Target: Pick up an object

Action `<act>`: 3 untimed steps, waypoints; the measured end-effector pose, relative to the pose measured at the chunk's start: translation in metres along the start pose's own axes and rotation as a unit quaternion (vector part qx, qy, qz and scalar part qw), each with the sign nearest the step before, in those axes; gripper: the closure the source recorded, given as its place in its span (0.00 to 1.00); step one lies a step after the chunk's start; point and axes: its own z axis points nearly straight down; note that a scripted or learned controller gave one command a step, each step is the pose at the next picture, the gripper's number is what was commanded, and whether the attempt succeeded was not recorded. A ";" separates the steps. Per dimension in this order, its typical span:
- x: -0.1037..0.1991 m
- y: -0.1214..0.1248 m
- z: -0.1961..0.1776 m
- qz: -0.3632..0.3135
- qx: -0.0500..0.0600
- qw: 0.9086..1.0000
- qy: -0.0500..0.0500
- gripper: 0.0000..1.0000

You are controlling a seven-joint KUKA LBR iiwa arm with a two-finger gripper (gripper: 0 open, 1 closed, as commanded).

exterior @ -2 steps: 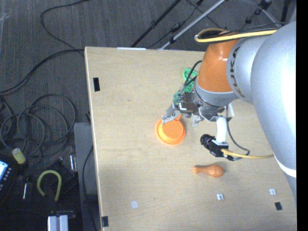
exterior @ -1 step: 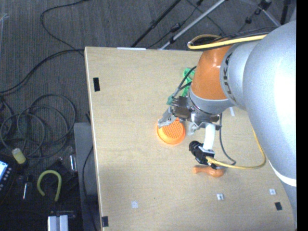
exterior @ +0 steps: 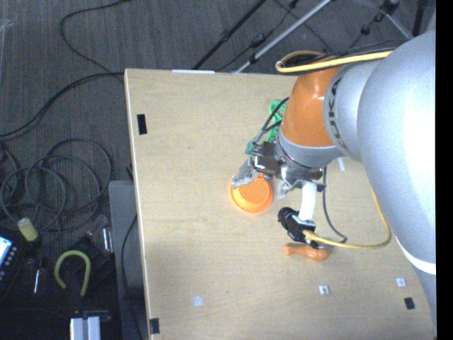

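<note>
Gripper [exterior: 256,178] low over round orange object [exterior: 253,195]; finger state: cannot tell. Step, judged: closing in for grasp. Next: settle around object, clamp, lift straight.

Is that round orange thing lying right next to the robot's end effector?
Yes, the round orange object lies on the wooden surface directly beside the end effector.

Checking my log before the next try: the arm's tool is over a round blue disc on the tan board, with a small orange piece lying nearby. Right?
Not quite: the round disc is orange, not blue, as the camera view shows. The tool is over it on the tan board, and a small orange piece lies nearby.
</note>
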 end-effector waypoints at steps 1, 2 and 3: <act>-0.011 0.005 0.000 -0.064 0.000 0.998 -0.001 0.00; -0.008 -0.015 0.000 -0.033 0.000 0.999 0.000 0.00; -0.040 -0.005 0.000 0.021 0.000 1.000 0.000 0.00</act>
